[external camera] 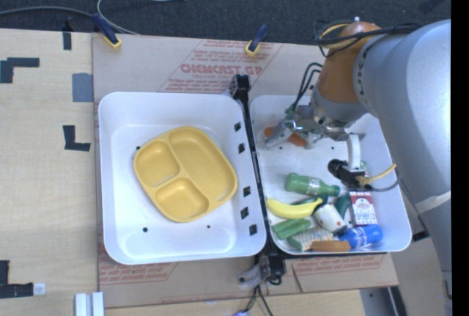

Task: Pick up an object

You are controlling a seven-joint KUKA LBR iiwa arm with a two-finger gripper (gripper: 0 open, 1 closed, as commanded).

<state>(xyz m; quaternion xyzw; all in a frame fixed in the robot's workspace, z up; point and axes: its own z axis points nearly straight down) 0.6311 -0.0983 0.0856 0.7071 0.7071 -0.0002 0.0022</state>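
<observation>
Camera view: gripper (292,128) low in the upper half of the right bin (399,230), at an orange piece (278,134) beside the divider. Can't tell how the jaws stand or whether it's held. Judged: piece lies just divider-side of the fingertips; bottle (312,185) and banana (292,208) lie further toward the bin's near edge.

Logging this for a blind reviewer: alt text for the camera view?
The grey arm's gripper is down in the right bin, at an orange object near its far end; a banana, green bottle and other small items crowd its near end. The left bin holds a yellow divided tray.
</observation>
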